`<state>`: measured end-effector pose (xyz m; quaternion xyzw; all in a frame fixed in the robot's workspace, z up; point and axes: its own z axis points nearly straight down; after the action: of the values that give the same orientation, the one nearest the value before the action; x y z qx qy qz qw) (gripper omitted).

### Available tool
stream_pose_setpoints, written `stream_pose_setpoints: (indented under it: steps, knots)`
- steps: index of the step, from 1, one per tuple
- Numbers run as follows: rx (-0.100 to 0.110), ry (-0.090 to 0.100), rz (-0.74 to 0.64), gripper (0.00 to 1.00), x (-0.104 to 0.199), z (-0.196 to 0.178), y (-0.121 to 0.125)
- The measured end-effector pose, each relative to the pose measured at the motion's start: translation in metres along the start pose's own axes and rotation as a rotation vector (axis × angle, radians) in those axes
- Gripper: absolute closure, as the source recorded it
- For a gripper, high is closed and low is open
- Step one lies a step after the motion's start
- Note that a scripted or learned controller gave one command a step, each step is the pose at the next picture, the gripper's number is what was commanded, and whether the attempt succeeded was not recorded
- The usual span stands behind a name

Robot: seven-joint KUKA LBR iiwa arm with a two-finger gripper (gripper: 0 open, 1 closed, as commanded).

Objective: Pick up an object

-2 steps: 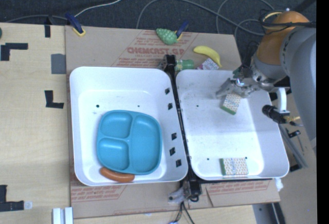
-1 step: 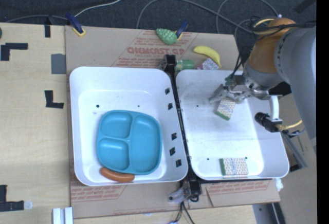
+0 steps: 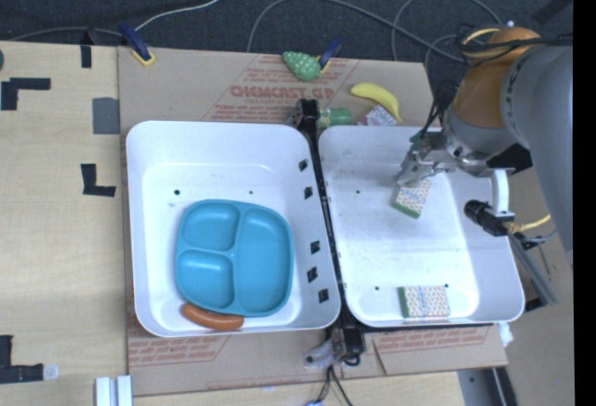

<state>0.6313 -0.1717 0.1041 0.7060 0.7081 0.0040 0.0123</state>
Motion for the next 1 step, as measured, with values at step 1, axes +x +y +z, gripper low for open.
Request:
stream_pose_setpoints:
  steps: [1]
  knots:
    - [-0.001,0.000,0.000,0.00,0.0002,-0.0004,0.0003]
